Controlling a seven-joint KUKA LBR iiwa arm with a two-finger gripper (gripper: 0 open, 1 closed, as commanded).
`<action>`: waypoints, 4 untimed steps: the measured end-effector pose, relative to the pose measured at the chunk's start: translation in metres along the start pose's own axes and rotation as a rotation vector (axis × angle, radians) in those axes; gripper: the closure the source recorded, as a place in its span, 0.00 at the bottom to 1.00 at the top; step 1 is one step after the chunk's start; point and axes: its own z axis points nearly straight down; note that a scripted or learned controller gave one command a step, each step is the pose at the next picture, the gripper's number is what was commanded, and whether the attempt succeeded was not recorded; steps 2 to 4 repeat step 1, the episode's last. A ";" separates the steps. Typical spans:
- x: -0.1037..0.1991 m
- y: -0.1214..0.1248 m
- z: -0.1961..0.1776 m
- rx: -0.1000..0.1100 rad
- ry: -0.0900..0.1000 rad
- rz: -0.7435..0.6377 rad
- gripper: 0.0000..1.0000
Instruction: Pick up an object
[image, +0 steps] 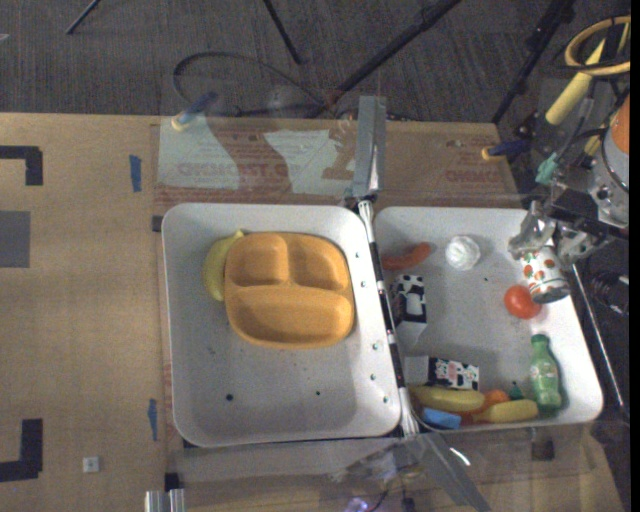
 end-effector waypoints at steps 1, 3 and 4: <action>0.014 -0.049 0.103 0.003 0.000 -0.134 1.00; 0.014 -0.049 0.103 0.003 0.000 -0.134 1.00; 0.014 -0.049 0.103 0.003 0.000 -0.134 1.00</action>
